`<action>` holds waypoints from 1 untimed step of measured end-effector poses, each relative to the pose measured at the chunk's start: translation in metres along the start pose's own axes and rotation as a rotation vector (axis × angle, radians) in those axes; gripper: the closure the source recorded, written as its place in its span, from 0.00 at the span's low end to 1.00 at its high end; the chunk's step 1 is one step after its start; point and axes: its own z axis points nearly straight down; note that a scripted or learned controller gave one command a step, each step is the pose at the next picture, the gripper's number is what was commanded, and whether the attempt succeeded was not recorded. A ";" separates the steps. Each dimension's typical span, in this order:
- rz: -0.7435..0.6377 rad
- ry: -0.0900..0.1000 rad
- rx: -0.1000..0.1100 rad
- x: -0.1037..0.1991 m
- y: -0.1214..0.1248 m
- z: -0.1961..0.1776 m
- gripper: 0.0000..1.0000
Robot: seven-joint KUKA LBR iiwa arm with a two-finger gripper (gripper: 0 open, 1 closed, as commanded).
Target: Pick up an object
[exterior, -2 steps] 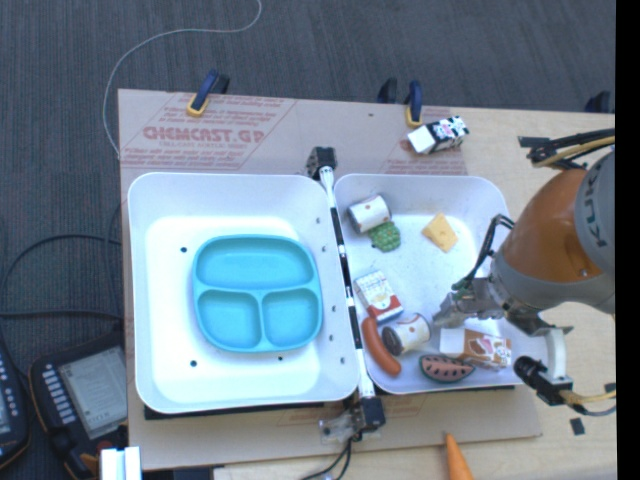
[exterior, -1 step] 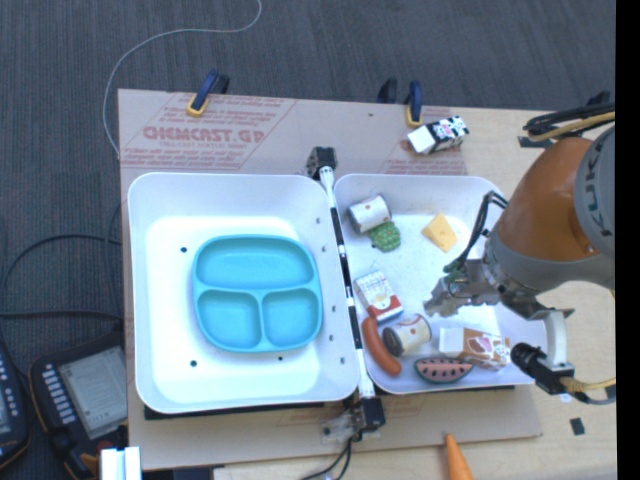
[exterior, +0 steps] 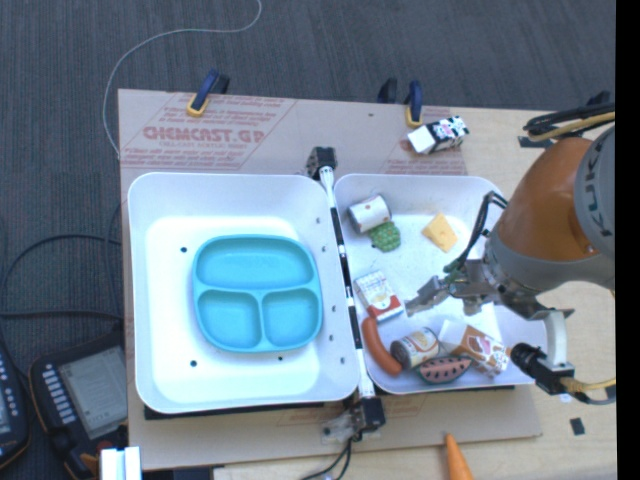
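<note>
The right bin (exterior: 480, 190) holds several small items. Along its back lie a white cylinder (exterior: 368, 210), a green broccoli piece (exterior: 385, 236) and a yellow cheese wedge (exterior: 440, 231). A fries box (exterior: 375, 290) and a red sausage (exterior: 378, 346) lie near the divider. At the front sit a small brown can (exterior: 418, 346), a watermelon slice (exterior: 445, 370) and a printed packet (exterior: 483, 351). My gripper (exterior: 448, 306) hangs over the bin's middle, just above the can and packet. It is open, fingers spread, with nothing between them.
The left bin (exterior: 150, 268) holds a blue divided plate (exterior: 258, 293). A small black-and-white toy (exterior: 438, 134) lies on the board behind the right bin. Blue clamps (exterior: 206, 90) hold the board's back edge. An orange tip (exterior: 455, 456) pokes in at the front.
</note>
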 end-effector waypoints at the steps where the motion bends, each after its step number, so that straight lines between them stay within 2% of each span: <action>1: 0.001 -0.001 -0.005 0.010 0.001 0.080 0.00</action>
